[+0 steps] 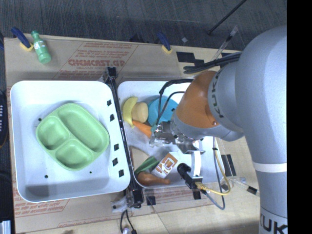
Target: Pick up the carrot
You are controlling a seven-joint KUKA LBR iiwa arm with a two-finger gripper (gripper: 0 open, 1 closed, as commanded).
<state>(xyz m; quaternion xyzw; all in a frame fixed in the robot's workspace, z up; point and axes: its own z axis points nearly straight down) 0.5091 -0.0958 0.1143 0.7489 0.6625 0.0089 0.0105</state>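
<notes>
The carrot is a short orange piece lying in the right bin, just below a banana and a potato. My gripper hangs low over the bin, right beside the carrot's right end. The grey wrist and the orange band above it hide much of the gripper's tip. I cannot make out whether it touches the carrot.
In the right bin lie a yellow banana, a potato, a blue dish, a green cucumber, an orange-and-white box and a brown sausage-like piece. The left bin holds a green divided plate. A green bottle stands at the back left.
</notes>
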